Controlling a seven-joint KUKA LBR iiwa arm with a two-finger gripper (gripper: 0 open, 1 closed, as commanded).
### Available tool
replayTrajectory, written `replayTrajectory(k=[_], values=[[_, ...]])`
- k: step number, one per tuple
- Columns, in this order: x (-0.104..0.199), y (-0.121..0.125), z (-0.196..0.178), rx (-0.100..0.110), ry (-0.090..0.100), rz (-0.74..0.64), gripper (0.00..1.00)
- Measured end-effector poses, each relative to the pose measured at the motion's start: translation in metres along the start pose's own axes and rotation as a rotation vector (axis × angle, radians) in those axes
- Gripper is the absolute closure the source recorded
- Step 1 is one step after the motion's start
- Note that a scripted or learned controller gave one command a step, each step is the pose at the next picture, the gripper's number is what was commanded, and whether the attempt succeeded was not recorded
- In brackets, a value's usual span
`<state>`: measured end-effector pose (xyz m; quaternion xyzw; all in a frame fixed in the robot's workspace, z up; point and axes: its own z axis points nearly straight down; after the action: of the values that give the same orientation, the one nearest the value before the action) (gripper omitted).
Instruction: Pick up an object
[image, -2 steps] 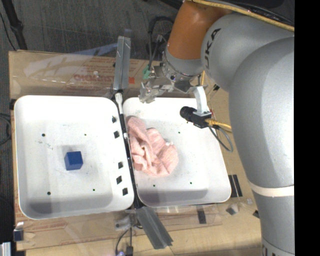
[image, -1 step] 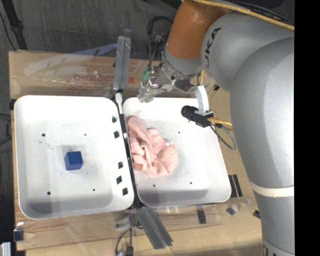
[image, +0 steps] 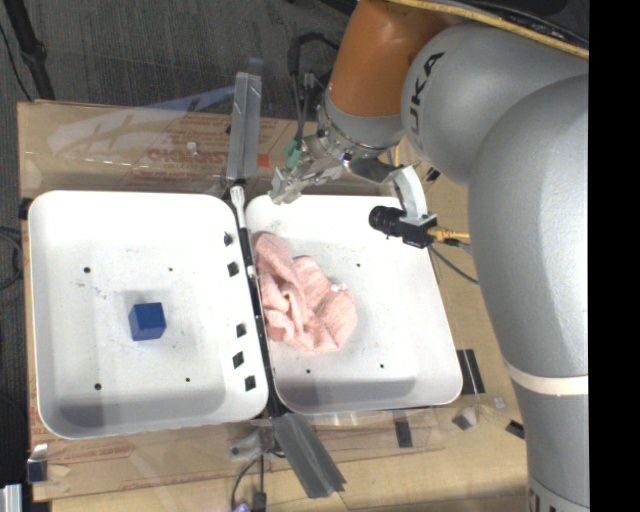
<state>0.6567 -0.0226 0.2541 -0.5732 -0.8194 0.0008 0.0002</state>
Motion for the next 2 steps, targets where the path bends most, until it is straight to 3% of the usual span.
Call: replayTrajectory(k=[1,2], values=[[0.004,0.001,0.003,0.002,0.002,-0.099,1.00],[-0.014,-0.034,-0.111,-0.004,-0.003,-0.506,1.00]])
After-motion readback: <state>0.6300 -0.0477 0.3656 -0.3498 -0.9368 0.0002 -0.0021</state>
